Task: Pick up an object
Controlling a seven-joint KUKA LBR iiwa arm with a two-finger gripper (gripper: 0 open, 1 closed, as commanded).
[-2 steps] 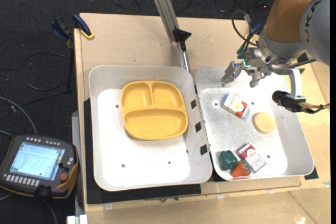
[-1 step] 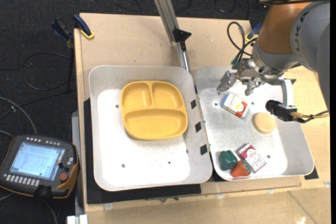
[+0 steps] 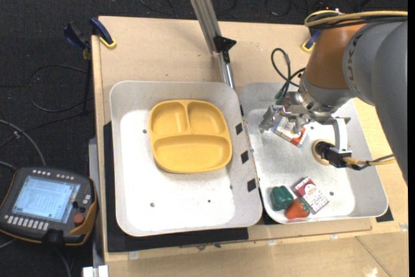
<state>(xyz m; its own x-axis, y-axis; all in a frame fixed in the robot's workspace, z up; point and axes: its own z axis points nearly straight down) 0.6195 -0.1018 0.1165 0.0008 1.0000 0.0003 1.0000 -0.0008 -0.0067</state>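
pincer (image 3: 283,124) low in right bin (image 3: 369,204), fingers spread, straddling small red-white packet (image 3: 290,133). packet directly beneath, between fingertips, not yet clamped. long axis apparently slanted toward yellow plate (image 3: 190,136). plate lies left of packet.

Two white bins (image 3: 130,204), one yellow tray (image 3: 190,136), four small objects (image 3: 281,197).

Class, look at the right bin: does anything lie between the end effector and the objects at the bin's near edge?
Nothing visible does. The end effector sits over a small red and white item at the far side of the right bin. The green object and the red and white packet lie apart from it, with bare bin floor between.
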